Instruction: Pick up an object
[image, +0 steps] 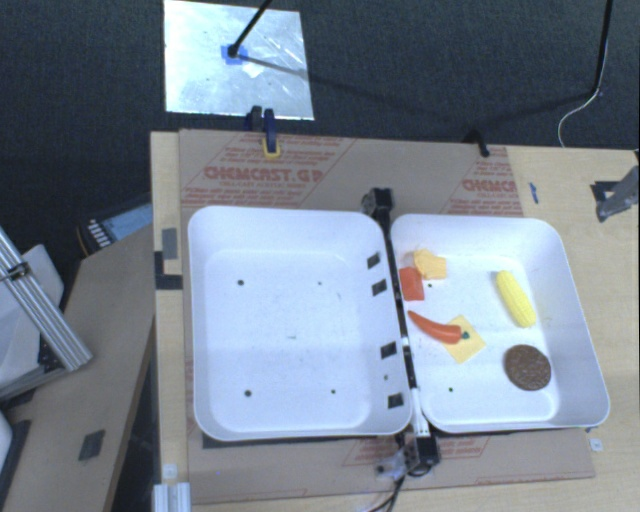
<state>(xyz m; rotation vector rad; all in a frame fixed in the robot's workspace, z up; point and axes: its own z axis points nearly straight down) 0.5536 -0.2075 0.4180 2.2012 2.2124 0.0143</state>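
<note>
Corn cob (515, 298) lies in the right bin (575, 300) — brown round patty (527, 367) just below it, orange chili pepper (435, 326), red block (411, 283) and two yellow cheese pieces (431, 264) to its left. Gripper (617, 196) sits above-right of the corn, outside the bin — grip state unclear.

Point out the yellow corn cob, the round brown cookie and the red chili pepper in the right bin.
yellow corn cob (516, 298): camera view, middle of the cob.
round brown cookie (527, 367): camera view, centre of the disc.
red chili pepper (435, 325): camera view, middle of its curved body.
</note>
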